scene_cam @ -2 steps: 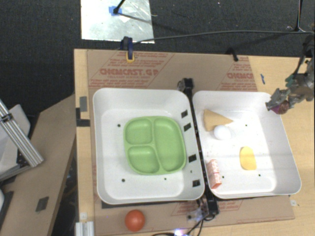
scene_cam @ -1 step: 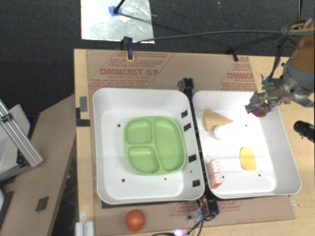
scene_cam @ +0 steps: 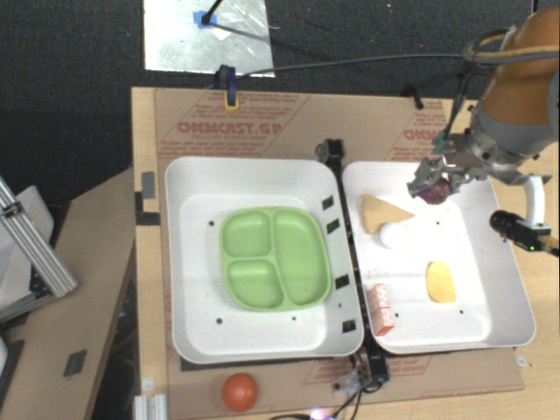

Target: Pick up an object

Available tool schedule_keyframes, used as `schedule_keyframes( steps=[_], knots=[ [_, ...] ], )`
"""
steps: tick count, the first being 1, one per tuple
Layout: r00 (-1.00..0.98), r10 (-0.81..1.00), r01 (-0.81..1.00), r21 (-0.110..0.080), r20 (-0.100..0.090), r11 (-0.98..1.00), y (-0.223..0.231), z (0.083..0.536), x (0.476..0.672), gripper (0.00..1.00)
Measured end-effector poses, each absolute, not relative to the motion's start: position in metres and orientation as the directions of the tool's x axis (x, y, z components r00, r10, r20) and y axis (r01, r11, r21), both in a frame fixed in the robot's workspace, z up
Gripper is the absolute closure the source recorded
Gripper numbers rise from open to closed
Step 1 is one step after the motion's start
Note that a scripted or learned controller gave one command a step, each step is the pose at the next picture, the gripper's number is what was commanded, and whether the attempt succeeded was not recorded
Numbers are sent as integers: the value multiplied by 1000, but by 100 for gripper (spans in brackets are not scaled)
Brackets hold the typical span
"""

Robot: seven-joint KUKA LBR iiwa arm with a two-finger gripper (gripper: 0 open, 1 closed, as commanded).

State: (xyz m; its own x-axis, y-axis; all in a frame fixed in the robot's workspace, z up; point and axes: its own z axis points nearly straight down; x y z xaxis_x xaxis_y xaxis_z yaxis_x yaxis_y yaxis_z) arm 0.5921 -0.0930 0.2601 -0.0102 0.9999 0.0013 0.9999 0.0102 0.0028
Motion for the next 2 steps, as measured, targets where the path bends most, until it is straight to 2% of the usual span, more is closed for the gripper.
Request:
schedule_keyframes(
  steps=[1,2],
  knots=[
    [-10,1000,1000,2,2,10,-39,244,593,100],
    [-10,1000,1000,0,2,10,21,239,584,100]
  ],
)
